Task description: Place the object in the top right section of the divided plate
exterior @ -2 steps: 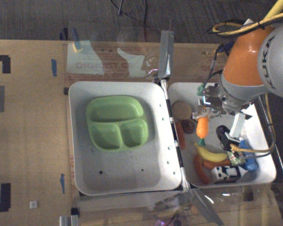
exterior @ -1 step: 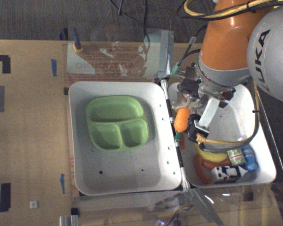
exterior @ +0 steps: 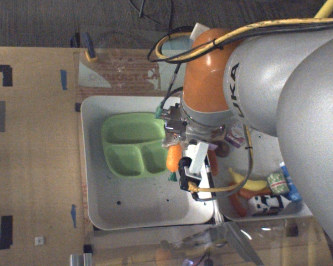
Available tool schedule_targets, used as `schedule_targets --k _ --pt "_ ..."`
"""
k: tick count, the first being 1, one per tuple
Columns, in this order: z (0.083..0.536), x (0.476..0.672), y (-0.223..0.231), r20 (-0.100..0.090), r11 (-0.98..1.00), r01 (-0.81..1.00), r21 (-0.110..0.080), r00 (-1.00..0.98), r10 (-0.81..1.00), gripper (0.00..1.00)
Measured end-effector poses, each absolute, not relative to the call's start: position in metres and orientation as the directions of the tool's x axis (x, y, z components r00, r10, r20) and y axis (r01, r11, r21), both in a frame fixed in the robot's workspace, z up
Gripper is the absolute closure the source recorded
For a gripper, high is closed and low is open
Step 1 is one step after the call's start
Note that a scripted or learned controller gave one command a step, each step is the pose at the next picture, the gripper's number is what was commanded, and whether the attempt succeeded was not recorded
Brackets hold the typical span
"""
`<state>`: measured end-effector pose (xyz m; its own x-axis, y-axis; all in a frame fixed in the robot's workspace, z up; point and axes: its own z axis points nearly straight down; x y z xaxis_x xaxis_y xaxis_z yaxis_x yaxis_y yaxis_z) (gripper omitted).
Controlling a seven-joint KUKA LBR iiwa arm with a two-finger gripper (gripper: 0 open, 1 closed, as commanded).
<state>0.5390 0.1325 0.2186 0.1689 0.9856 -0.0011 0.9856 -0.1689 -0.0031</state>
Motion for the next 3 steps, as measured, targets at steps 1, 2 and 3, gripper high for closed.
schedule_targets --k 1,2,3 --pt "0.121 0.478 0.153 -0.001 -0.246 0.969 -0.003 0.246 0.969 1.00" --pt "0.090 0.480 0.197 0.001 -0.633 0.774 0.002 0.633 0.774 1.00" --pt "0.184 0.498 0.055 -0.001 -0.449 0.893 -0.002 0.449 0.893 1.00"
